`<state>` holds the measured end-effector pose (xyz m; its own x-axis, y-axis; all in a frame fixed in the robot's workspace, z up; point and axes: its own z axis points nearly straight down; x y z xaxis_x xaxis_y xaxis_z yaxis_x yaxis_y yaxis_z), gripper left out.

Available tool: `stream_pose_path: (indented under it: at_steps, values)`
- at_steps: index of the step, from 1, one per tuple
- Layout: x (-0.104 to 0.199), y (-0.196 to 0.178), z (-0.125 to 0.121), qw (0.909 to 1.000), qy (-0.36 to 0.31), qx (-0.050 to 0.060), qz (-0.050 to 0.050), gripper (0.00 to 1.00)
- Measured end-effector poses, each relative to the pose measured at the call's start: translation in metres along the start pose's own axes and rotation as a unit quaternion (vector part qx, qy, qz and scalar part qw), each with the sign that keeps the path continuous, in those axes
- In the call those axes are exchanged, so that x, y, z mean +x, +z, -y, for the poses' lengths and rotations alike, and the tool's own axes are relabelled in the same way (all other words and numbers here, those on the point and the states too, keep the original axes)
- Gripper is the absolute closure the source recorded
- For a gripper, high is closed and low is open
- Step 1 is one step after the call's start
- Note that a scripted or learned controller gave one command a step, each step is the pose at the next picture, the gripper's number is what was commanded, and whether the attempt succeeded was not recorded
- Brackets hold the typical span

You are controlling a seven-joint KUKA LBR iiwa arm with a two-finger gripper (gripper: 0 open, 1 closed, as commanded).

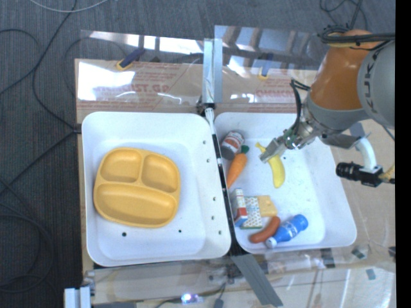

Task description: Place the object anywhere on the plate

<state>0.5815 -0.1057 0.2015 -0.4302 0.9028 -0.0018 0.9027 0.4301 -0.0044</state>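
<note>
White right bin (334, 197), banana (277, 170) lengthwise near-vertical, tool (273, 149) above

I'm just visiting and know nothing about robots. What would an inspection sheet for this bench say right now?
Surface: two shallow white bins side by side, left bin and right bin.
Job's things: yellow divided plate lies in the left bin with nothing on it; which object is to be placed cannot be told.
Clutter: right bin holds a banana, carrot, small can, sausage, blue bottle and small packets.
Claw: claw sits just above the banana's top end; grip state cannot be told.
Cables: white cable and dark cables on the carpet.
Surroundings: grey carpet, clear panels behind the bins.
</note>
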Motion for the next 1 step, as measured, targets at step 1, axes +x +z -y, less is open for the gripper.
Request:
stream_pose_path:
  at_steps: [1]
  values:
    - [0.068, 0.0204, 0.0169, 0.9997, -0.026, 0.0, -0.002, 1.0]
